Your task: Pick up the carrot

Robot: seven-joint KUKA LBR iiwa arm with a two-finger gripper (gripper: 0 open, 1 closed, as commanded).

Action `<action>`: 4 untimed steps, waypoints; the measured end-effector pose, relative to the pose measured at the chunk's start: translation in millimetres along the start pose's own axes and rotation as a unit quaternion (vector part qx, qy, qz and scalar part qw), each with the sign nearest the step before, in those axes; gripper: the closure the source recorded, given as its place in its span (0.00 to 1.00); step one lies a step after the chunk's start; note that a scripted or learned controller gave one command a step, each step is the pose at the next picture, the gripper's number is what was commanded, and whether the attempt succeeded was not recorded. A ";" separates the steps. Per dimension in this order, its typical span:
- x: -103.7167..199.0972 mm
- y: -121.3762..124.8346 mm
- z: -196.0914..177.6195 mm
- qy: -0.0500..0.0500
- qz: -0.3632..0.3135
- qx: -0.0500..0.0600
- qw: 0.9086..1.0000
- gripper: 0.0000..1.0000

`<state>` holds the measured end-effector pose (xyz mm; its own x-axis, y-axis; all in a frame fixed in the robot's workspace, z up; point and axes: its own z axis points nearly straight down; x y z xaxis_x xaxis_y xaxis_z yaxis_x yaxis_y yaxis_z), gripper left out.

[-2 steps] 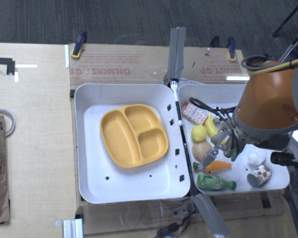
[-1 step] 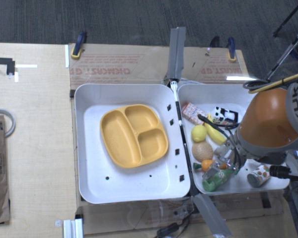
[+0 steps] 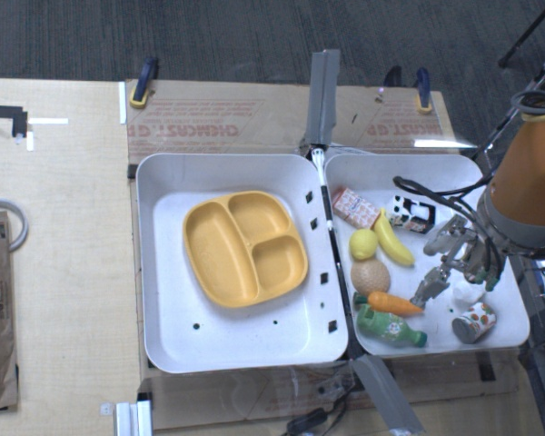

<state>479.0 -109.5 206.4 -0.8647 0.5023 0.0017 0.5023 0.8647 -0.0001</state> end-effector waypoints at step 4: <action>-52.2 -3.3 117.0 0.000 0.029 0.000 1.000 0.00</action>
<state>522.3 -138.5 89.2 -0.8336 0.5524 0.0012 0.5524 0.8336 -0.0004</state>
